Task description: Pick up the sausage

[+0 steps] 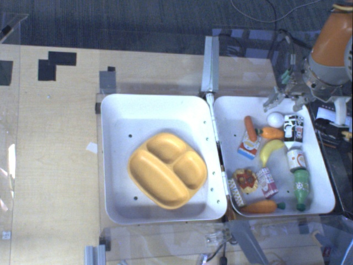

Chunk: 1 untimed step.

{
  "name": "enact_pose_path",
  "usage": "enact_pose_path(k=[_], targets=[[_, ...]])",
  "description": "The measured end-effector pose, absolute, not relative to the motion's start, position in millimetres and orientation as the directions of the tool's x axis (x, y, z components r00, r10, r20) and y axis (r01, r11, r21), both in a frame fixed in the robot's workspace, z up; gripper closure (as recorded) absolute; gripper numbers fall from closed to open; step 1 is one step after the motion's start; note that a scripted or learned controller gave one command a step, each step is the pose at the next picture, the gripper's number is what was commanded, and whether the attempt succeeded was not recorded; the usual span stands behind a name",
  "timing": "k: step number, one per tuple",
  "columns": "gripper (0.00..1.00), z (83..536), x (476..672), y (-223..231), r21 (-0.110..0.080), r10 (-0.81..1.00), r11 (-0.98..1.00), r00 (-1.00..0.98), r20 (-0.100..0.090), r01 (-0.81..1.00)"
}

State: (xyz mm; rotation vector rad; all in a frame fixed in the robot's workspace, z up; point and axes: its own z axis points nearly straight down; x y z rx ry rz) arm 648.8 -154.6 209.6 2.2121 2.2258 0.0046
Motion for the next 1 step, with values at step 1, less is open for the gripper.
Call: enact_pose_path(k=[1], targets=[[0.00,90.4,669.8,-105.7,0.008,0.993,0.120,-0.120,-0.002,0.993]])
